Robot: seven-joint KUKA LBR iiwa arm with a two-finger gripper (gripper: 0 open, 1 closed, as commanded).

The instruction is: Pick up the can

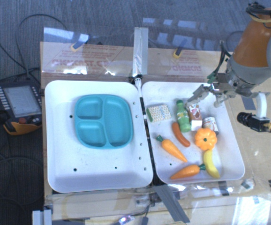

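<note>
The gripper (202,93) hangs over the upper part of the right bin (236,153), its fingers spread apart with nothing between them. From the orange-banded arm (252,46) it points toward about eight o'clock.

Just below and a little to the four o'clock side of the fingertips sits a small brown carton (194,111), and at four o'clock from that lies the can (210,124), small, with a red-and-white label, touching or nearly touching the pumpkin (205,139) at its six o'clock. The can looks tipped on its side, its long axis running roughly from ten o'clock to four o'clock, though it is too small to be sure which end is the top.

I judge this to be the approach step: the gripper is not yet over the can. The next move calls for a short shift toward four or five o'clock, a turn of the wrist so the fingers straddle the can across its short side, and a careful descent, because the carton, the pumpkin and the green bottle (182,116) at nine o'clock crowd it closely.

The left bin (60,163) holds a blue divided plate (102,121), well apart from all this.
</note>
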